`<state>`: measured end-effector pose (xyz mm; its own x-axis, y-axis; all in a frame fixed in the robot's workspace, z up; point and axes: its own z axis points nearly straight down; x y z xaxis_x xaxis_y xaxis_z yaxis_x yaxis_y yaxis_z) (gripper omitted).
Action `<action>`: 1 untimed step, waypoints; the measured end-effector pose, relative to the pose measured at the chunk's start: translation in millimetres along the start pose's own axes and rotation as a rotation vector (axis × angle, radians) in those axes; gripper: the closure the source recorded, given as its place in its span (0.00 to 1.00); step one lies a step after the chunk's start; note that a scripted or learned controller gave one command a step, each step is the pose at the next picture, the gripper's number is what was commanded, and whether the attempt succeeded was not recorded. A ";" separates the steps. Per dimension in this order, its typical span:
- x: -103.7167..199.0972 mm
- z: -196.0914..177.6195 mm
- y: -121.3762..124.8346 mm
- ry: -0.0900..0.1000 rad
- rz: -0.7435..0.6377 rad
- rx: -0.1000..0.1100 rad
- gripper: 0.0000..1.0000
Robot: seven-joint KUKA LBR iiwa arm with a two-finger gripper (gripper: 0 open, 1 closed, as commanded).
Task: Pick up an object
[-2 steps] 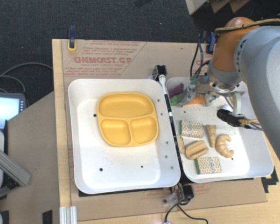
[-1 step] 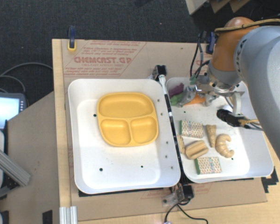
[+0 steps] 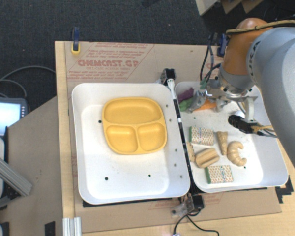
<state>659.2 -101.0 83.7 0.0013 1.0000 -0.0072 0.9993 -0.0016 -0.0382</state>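
The left bin (image 3: 88, 146) and right bin (image 3: 268, 168) were white, and the divided plate (image 3: 134, 124) was mustard yellow. At the right bin's eleven o'clock corner were a purple piece (image 3: 185, 90), a green piece (image 3: 186, 103) and an orange piece (image 3: 206, 105). The croissant (image 3: 236, 152) and roll (image 3: 206, 157) were tan. One packet (image 3: 202, 135) at the roll's twelve o'clock and another packet (image 3: 220, 173) at its five o'clock were pale with green and red speckles. The counter (image 3: 108, 60) was brown with red lettering, and the arm (image 3: 280, 58) was grey with an orange band.

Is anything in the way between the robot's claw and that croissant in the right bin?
Nothing visible does. The croissant lies uncovered in the right bin, nearer the camera than the gripper, which hangs over the bin's far end. A cone-shaped pastry lies close beside it.
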 end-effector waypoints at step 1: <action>-1.4 0.4 0.0 0.004 0.000 0.000 0.00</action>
<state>659.2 -102.4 83.3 0.0012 1.0000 -0.0035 0.9993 -0.0013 -0.0379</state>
